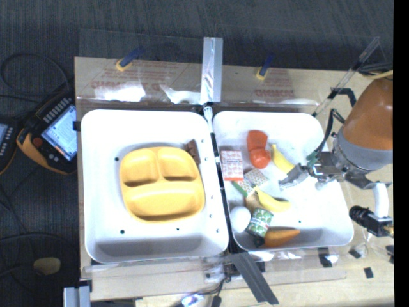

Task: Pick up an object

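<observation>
The right bin [326,203] holds several toy foods: a red cup-like piece [257,149], a yellow banana [281,160], a second banana [271,202], a red and white box [231,164], a patterned packet [257,180], a white egg [239,219], a green can [261,222] and an orange carrot [280,236]. My gripper [289,178] reaches in from the right and hovers over the bin's middle, just below the upper banana and above the lower one. I see nothing held in it.
In the left bin [96,171] lies a yellow divided tray [162,181], with a small brown piece [192,148] at its upper right corner. A metal divider [211,75] stands behind the two bins. A handheld pendant [54,136] rests off the bench at left.
</observation>
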### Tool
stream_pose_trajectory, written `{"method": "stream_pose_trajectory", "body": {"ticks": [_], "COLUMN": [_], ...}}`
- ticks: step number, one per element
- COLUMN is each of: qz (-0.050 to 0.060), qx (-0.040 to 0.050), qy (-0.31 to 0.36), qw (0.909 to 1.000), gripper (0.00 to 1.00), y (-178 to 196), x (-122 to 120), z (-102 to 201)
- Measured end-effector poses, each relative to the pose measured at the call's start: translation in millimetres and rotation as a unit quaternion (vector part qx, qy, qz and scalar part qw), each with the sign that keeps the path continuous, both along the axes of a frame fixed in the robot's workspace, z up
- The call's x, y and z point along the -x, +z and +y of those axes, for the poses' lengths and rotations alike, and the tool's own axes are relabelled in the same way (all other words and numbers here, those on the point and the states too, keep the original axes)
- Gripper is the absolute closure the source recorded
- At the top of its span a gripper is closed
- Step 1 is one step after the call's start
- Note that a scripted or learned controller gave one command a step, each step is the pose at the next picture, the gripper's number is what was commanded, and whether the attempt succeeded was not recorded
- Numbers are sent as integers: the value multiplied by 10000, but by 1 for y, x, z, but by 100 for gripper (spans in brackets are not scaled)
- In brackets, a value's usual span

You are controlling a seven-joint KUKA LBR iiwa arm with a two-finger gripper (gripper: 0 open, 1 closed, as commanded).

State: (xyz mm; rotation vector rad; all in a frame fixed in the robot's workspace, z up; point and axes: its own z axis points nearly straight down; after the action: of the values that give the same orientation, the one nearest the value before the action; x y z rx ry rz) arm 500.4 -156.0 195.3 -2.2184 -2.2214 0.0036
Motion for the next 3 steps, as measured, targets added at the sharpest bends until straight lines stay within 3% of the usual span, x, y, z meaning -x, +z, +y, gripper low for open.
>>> {"method": "stream_pose_trajectory", "body": {"ticks": [1,2,3], "qz": [-127,-151,-137], "qx": [21,16,33], "qy": [433,440,1229], "qw": [9990,9989,9923], "gripper": [0,0,0], "y": [-90,-95,-96], "x": [-41,-121,-140], "z": [40,7,-37]}}
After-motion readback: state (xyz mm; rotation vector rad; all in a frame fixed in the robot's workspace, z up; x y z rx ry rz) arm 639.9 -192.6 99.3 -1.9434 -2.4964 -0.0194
